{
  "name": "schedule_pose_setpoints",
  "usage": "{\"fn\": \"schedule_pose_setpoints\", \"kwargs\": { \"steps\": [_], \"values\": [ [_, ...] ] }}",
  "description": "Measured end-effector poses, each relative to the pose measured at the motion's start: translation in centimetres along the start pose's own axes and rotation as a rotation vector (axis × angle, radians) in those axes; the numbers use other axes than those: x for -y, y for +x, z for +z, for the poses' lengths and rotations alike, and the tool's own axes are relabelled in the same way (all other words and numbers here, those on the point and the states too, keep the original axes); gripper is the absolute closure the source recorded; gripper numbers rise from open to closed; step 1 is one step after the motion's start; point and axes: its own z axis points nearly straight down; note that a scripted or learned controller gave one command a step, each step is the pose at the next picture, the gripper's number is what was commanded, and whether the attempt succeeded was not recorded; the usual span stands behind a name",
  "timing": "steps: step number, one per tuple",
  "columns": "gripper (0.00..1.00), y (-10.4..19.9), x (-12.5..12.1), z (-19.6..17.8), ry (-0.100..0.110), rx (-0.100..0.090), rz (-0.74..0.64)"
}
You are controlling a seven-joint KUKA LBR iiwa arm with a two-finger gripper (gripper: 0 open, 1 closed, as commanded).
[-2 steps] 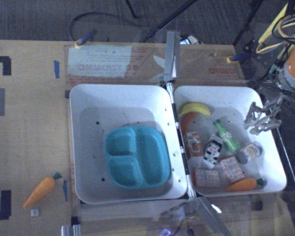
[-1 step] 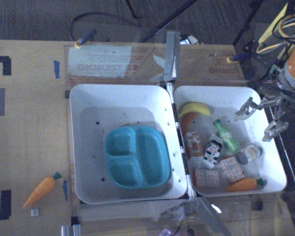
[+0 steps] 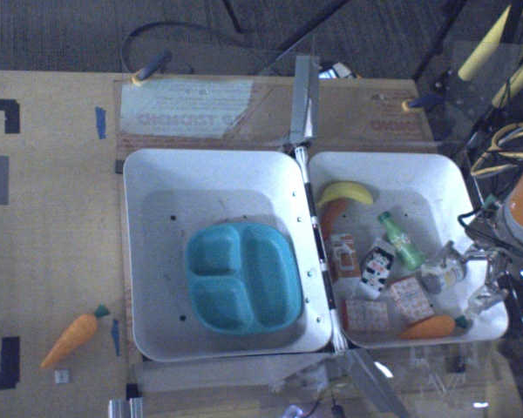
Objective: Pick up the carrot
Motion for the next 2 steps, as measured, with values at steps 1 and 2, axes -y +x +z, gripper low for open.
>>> {"fn": "schedule_pose_setpoints", "kwargs": {
  "steps": [1,2],
  "values": [
    [0.0,-3.1,2.4,0.7,0.003,0.003,0.208],
    [0.0,-10.2,8.0,-7.2,0.004,0.006,0.394]
  ]
}}
